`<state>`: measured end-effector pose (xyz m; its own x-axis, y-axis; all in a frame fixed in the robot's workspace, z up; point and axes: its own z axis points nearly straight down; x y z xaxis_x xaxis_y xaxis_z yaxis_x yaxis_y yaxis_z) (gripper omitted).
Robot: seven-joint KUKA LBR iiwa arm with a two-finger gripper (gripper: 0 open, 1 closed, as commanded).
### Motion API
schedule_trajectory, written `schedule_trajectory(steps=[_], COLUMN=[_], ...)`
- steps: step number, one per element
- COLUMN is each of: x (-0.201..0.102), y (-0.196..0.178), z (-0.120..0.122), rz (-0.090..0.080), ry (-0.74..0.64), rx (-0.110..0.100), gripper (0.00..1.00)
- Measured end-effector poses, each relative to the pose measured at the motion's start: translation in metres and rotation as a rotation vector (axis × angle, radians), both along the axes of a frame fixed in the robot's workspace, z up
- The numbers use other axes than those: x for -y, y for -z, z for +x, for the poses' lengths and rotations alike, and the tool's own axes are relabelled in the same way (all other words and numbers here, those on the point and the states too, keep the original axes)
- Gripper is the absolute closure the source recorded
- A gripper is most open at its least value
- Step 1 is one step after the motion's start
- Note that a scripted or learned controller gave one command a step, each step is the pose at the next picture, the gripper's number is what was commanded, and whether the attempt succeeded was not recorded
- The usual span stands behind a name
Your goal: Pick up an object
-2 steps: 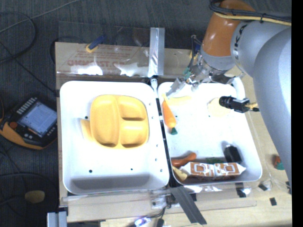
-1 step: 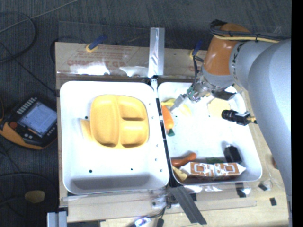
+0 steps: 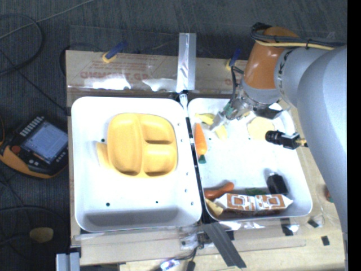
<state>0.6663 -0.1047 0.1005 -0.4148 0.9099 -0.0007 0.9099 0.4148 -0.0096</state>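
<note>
Two white bins sit side by side on the table. Nearest, along the right bin's front wall, lie a brown printed packet, a red sausage-shaped piece and a small black block. A carrot lies against the divider. The left bin holds a yellow divided tray. Farthest, the hand hangs over pale yellow pieces; whether its fingers are apart or together cannot be told.

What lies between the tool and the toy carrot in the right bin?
Nothing visible blocks it. The tool sits low at the right bin's far edge, by a pale yellow piece. The toy carrot lies just nearer along the bin's left wall, with bare white floor between them.
</note>
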Motion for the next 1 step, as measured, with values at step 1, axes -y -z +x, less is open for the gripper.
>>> schedule_trajectory(steps=[1], x=[-0.0443], y=[-0.1012], z=[-0.0392], rz=[0.003], ry=[0.094], rx=[0.006], gripper=[1.0])
